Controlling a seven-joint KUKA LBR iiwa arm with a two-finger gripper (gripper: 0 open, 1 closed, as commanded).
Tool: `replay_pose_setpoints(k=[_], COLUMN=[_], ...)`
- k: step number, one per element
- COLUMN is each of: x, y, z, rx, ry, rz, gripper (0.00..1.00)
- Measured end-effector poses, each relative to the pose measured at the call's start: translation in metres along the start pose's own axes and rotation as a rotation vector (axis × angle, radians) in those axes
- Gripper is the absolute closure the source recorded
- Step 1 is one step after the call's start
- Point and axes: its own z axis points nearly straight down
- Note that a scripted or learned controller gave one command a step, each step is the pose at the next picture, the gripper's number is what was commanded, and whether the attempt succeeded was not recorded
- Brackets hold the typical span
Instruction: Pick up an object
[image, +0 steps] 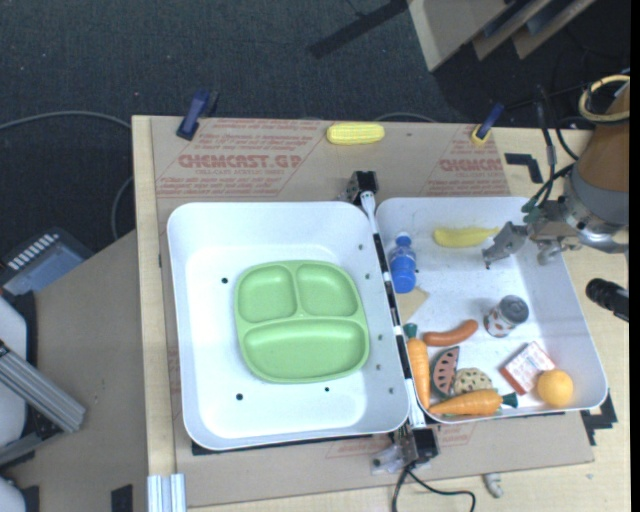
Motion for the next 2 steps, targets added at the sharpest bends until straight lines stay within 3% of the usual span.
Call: replay_pose_setpoints(k=[1, 2], x=[0.071, 0.007], y=[0.046, 0.066], z=[0.036, 0.077], rx=[-0.001, 0.011], ry=[0.002, 0.0], rz=[-0.001, 0.001], gripper=[0.0, 0.0])
